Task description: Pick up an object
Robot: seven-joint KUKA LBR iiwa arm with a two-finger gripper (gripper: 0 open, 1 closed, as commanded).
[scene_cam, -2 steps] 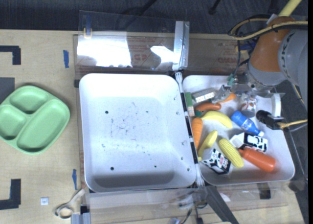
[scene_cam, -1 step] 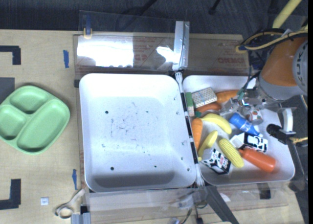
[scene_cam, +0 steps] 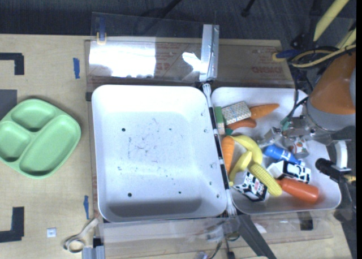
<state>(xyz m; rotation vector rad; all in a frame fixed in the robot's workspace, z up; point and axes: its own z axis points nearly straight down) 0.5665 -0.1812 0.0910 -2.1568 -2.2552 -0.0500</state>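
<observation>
Hovering over the right bin [scene_cam: 334, 195], the gripper [scene_cam: 294, 133] is seen above crowded toys; finger state cannot be told. A blue object [scene_cam: 277, 152] beside the banana [scene_cam: 249, 150] could be nudged or double-grasped.

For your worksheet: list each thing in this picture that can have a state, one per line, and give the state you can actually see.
left bin: upright, bare white floor showing
right bin: upright, holding a pile of toys
banana: lying among the toys in the right bin
corn cob: lying on the pile
green divided plate: flat on the bench, beside the left bin
tool: over the right bin
</observation>
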